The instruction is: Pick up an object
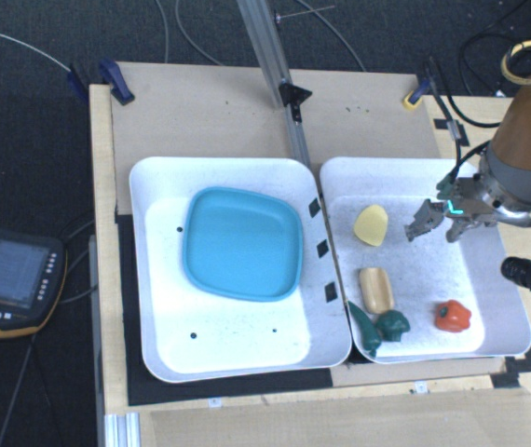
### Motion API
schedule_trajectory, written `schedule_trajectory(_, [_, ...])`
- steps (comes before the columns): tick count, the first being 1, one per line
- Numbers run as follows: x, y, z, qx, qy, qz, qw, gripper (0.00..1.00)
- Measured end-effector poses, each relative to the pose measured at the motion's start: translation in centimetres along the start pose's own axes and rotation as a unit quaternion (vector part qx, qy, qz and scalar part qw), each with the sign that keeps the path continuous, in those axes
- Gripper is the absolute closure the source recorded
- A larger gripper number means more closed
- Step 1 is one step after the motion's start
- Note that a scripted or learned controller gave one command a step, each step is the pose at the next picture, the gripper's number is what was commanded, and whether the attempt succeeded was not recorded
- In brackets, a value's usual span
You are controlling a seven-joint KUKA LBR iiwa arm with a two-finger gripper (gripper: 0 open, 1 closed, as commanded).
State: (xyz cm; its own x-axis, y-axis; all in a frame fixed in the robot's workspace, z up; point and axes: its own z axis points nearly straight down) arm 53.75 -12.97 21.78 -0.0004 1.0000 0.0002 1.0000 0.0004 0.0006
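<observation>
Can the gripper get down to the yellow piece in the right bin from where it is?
Probably yes: the gripper hangs just right of the yellow piece, nothing between them.

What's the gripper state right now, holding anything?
Gripper: open, holding nothing, above the right bin beside the yellow object.

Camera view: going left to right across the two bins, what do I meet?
Blue plate in the left bin → yellow piece → gripper, fingers spread, nothing between them → red pepper. The tan block and green toy overlap the yellow piece's span, so I leave them unordered.
</observation>
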Motion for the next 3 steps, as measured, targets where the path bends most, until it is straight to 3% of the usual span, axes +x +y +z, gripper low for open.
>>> schedule_trajectory(1, [0.0, 0.0, 0.0, 0.0, 0.0, 0.0, 1.0, 0.0])
schedule_trajectory(3, [-0.3, -1.2, 12.1, 0.003, 0.0, 0.0, 1.0, 0.0])
